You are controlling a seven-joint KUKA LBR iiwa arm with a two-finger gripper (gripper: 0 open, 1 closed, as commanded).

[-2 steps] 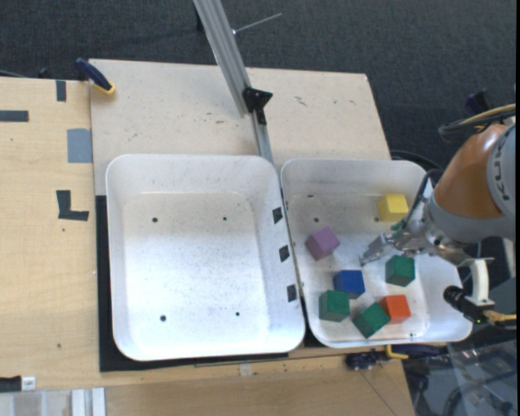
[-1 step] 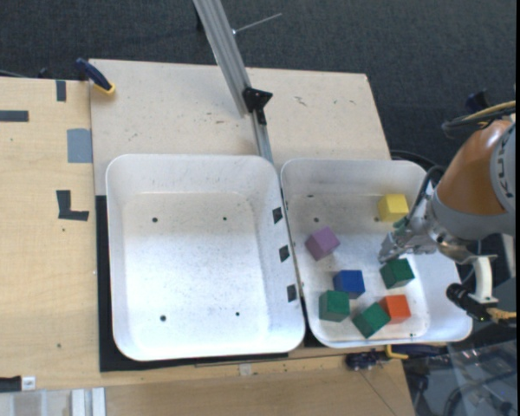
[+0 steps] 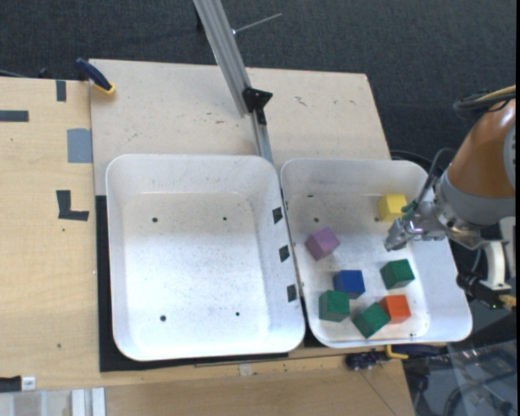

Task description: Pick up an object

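My gripper [image 3: 402,233] hangs low over the right side of the right bin [image 3: 347,166], reaching in from the right. A yellow block [image 3: 391,205] lies just up and left of it, very close; contact is unclear. A green block [image 3: 398,273] sits just below the gripper. Further left lie a purple block [image 3: 322,243] and a blue block [image 3: 349,282]. Along the bin's front edge are a green block [image 3: 334,305], another green block [image 3: 372,319] and an orange block [image 3: 397,307]. Nothing shows as held.
The left bin [image 3: 121,232] stands beside the right one, their rims touching in the middle. A slanted metal bar [image 3: 230,55] runs from the top down to the bins' junction. The grey and orange arm [image 3: 485,167] fills the right edge.
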